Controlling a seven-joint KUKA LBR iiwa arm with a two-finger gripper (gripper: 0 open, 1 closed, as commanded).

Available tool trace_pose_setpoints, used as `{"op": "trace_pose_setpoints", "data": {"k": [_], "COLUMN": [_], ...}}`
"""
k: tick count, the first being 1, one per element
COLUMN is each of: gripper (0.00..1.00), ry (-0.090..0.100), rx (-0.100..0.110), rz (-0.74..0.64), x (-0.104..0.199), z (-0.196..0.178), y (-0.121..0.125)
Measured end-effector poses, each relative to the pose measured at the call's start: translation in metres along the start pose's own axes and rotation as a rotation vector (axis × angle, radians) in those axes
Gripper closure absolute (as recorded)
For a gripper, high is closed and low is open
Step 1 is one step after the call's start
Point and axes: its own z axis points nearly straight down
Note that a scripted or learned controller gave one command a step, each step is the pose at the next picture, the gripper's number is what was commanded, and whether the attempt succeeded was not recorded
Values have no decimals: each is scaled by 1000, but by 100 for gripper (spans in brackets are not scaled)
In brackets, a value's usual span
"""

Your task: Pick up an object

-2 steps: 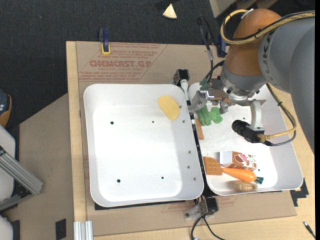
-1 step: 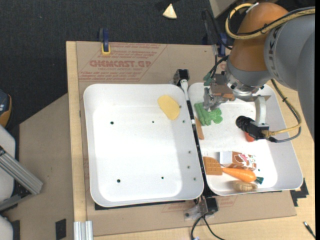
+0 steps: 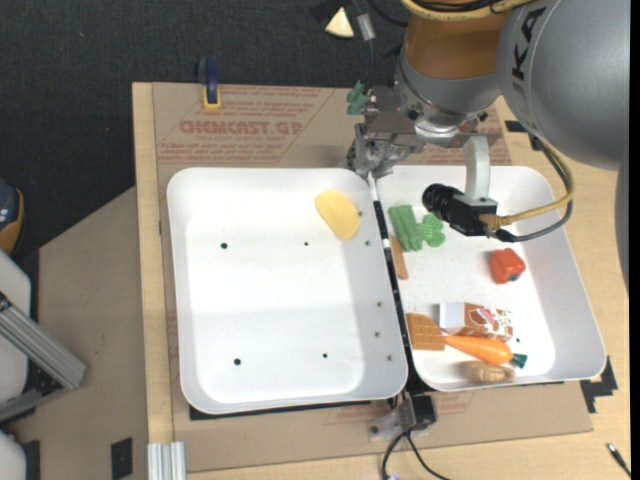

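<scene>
Hand (image 3: 372,163) — upper centre of the frame, at the top of the ridge where the two bins meet, hanging under the grey arm with its orange band. Whether it is released or clenched cannot be told from this angle; nothing is seen in its grasp.

Left bin (image 3: 200,268), contents:
- Yellow piece (image 3: 338,214) — one, at the upper right of that bin, near the dividing ridge and just below-left of the hand. Likely the nearest candidate. Judged a light, hard plastic toy with a smooth, rounded, somewhat slippery skin; best taken across its narrow width, near the middle, so it does not squirt out.

Right bin (image 3: 560,298), contents:
- Green piece (image 3: 415,228) — one, upper left of that bin, beside the ridge. Looks knobbly and light; the lumps should give purchase.
- Thin brown stick (image 3: 399,261) — one, lying along the ridge just below the green piece. Low and flat, hard to get under.
- Red piece (image 3: 507,264) — one, right of centre, well apart from the rest. Small, blocky, probably stiff — an easy pinch on opposite sides.
- Carrot (image 3: 480,348) — one, lower part of the bin, orange and tapered; grip the thick end.
- Orange wedge (image 3: 425,333) — one, touching the carrot's left end.
- Small printed box (image 3: 478,318) — one, just above the carrot; light card, crushable.
- Tan piece (image 3: 488,372) — one, just below the carrot, partly hidden.

Black fitting (image 3: 455,211) with a hose — one, part of the arm's gear, over the upper right bin.

Counter (image 3: 250,118) — one brown board under both bins.
</scene>
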Motion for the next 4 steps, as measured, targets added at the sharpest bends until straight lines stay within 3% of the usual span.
{"op": "trace_pose_setpoints", "data": {"k": [1,2,3,4], "gripper": [100,100,100,0], "ry": [-10,-4,-7,-6], "rx": [7,23,17,17], "rz": [24,7,18,14], "x": [-119,-35,-82,-80], "z": [-50,17,18,18], "y": [-4,-45,-39,-39]}}
